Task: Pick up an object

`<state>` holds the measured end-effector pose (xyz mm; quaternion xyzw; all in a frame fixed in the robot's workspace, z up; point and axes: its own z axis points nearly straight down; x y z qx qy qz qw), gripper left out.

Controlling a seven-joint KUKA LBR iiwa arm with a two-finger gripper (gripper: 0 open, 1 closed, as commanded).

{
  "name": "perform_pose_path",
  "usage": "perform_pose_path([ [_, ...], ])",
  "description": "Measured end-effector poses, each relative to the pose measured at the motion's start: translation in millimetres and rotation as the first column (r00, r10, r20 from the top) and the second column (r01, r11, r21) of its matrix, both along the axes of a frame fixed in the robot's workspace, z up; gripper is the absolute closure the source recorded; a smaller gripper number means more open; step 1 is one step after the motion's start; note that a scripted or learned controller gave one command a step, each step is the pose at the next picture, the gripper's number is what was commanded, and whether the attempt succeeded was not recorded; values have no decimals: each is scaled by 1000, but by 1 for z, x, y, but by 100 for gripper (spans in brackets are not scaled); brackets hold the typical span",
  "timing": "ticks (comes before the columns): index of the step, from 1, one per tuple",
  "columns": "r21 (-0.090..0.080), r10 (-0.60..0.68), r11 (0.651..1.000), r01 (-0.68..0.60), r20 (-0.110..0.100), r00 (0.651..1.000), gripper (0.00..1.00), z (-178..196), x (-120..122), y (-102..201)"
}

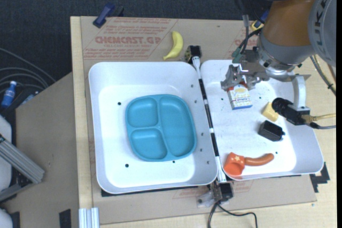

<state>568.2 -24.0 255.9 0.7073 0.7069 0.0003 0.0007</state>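
While you watched from above, the lower edge of the frame held the orange ladle [247, 162], lying flat along the bottom wall of the right bin [304, 155]. Just above it sat a small black block [270, 130], and beside that, further up and right, a pale yellow wedge [270, 110]. To the left, the left bin [104, 131] carried only the blue divided plate [160, 126] at its middle.

Higher in the right bin you had the small carton [240, 97], white with red and blue print, directly under the gripper [239, 80]. I could not tell from this angle whether the pincer was spread or pressed together, nor whether it had the carton. I judged that carton light, stiff-walled and a little crushable, best taken across its two narrow sides with modest force. The ladle looked light but smooth plastic, likely to slip or pivot unless taken at mid-handle.

Furthest off, at upper centre on the board, lay the banana [174, 45], beyond both bins
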Motion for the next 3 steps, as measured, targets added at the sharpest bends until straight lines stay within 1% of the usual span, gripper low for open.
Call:
perform_pose_path([
  [1, 2, 1, 1000, -1, -5, 1000, 100, 13, -66, 42],
  [2, -1, 0, 1000, 0, 0, 1000, 100, 12, -26, -8],
  [3, 1, 0, 1000, 0, -5, 1000, 100, 26, -77, -28],
])
